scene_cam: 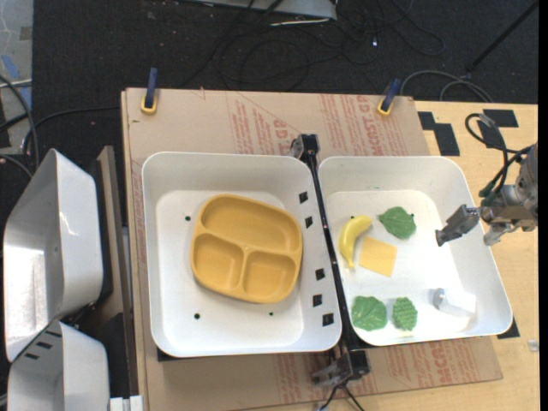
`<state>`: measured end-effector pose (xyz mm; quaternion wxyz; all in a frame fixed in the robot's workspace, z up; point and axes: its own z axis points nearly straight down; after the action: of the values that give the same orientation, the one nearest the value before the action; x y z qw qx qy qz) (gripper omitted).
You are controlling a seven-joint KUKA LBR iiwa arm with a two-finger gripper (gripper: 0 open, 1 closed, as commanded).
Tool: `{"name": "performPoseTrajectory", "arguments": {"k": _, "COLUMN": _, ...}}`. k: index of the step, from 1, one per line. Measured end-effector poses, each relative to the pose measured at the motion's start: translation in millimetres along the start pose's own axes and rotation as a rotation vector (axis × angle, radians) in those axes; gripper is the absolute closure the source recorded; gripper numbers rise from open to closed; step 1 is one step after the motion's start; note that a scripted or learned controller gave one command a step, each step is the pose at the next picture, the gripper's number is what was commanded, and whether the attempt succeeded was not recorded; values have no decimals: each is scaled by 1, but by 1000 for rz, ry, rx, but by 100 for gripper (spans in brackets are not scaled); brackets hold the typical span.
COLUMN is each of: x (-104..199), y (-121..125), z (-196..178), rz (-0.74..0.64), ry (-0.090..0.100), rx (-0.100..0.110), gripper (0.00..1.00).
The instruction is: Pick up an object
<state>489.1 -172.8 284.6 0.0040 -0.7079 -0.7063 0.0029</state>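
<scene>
Gripper point(469, 224) at right edge of right bin point(445, 171), fingers spread, gripping nothing. Nearest pick looks like white-grey piece point(451, 301), lying nearer and slightly left of claw. Green leaf point(397, 222) sits further left, roughly level; banana point(353, 238) beyond, long axis near-to-far.

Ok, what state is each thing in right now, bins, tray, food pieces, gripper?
Yellow tray: upright, in left bin.
Banana: flat, touching cheese slice, in right bin.
Three green pieces: loose, apart.
Gripper: above right bin's right side, holding nothing.
</scene>
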Motion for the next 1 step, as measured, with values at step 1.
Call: {"name": "performPoseTrajectory", "arguments": {"k": 1, "x": 1, "y": 2, "z": -5, "rz": -3, "ry": -2, "rx": -9, "gripper": 0}}
